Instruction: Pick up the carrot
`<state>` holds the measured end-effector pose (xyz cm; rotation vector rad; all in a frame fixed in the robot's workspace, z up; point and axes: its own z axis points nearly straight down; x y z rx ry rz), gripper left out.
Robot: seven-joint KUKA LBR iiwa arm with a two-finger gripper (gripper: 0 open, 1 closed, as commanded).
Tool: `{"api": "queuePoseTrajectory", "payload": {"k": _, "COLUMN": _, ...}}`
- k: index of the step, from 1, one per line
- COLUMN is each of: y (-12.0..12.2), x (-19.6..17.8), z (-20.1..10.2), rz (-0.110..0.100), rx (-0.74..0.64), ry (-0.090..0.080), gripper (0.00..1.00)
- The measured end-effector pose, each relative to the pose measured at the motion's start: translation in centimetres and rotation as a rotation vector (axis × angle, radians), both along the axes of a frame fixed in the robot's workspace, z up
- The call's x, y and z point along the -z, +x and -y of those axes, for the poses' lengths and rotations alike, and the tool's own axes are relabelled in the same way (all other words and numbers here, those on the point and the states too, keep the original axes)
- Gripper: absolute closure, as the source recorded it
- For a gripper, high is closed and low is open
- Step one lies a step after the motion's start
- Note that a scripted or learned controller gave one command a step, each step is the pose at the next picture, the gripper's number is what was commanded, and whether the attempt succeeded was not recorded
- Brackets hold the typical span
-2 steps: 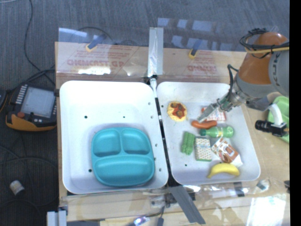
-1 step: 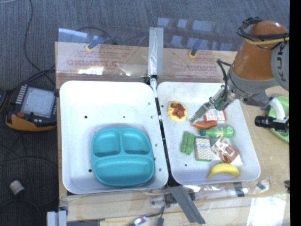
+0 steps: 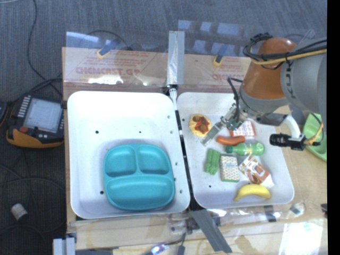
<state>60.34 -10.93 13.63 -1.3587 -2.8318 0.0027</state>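
Grey carpet runs under your bench, with cables trailing across it and a handheld control pendant lying well off to the far side of the left bin from the gripper. You have two white bins side by side; the left one holds a teal divided plate, far from the gripper and across the rim between the bins.

Your gripper sits low in the right bin, below the orange wrist band of the grey arm. I cannot tell whether it is parted or closed; the tip is too small and cluttered to read, and you see nothing clearly clamped there.

The carrot, your target, lies on the bin floor just below the gripper, close to its tip; whether they touch is unclear. Just to the gripper's left lies a small pizza slice toy. Below the carrot you see a green bottle lying on its side. Farther down from the gripper sit a green pepper-like piece, a small printed box, and a white and orange packet. A banana rests farthest below, near the bin's front edge. A red and white packet lies just right of the gripper.
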Motion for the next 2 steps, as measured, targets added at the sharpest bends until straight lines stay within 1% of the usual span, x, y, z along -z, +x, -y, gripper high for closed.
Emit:
{"api": "queuePoseTrajectory", "payload": {"k": 1, "y": 2.3, "x": 4.7, "z": -0.6, "rz": 0.011, "rx": -0.03, "ry": -0.004, "gripper": 0.0}}
{"api": "queuePoseTrajectory", "payload": {"k": 2, "y": -0.3, "x": -4.8, "z": -7.5, "rz": 0.002, "rx": -0.186, "ry": 0.0, "gripper": 0.0}}
